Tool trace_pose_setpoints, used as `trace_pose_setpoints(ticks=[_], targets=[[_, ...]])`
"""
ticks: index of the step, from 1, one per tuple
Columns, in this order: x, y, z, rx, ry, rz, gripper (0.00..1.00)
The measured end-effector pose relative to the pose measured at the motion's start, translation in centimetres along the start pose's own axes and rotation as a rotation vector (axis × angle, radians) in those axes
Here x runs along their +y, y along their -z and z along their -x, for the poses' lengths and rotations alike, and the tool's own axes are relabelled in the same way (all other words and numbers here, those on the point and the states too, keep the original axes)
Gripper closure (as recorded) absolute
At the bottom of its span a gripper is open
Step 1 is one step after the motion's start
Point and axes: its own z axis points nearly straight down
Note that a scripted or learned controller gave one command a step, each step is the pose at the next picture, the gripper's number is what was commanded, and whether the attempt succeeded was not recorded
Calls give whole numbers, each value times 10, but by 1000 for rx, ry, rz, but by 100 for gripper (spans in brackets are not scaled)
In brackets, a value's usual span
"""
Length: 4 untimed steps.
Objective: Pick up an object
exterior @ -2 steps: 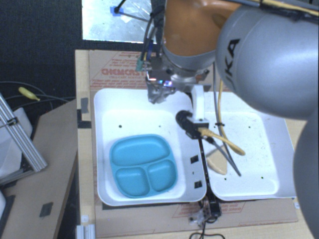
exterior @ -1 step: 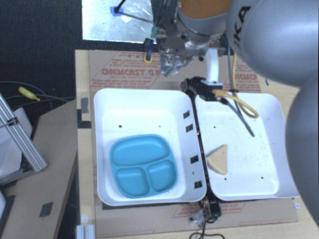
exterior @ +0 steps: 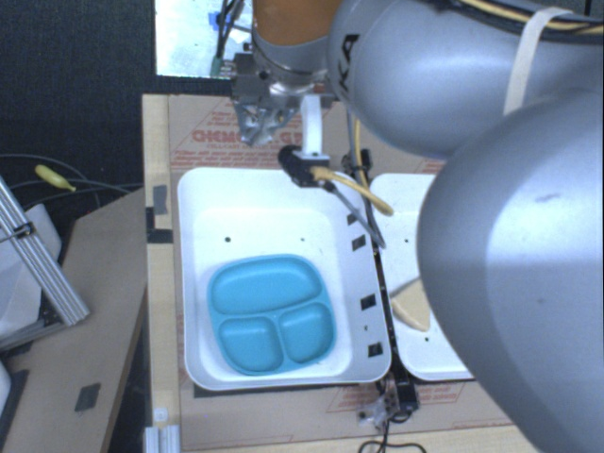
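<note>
Blue divided plate lies against left bin's near edge.

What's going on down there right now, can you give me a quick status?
Gripper above the left bin's far edge, nothing seen between its fingers. Blue divided tray lying in that bin, untouched. Arm covers most of the right bin.

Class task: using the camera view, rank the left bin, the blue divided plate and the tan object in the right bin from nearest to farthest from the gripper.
From the gripper:
1. Left bin, its far rim just below.
2. Blue divided plate, in that bin's near half.
3. Tan object, right bin, beside the arm.
</note>
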Motion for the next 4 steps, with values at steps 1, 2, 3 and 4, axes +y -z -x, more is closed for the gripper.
trace_pose_setpoints(ticks=[1, 2, 3, 4], targets=[[-12, -61, 150, -8, -20, -3, 100], [-85, -100, 123, -1, -5, -6, 100], [-140, -144, 118, -2, -8, -6, 100], [-159, -214, 86, 7, -6, 34, 100]])
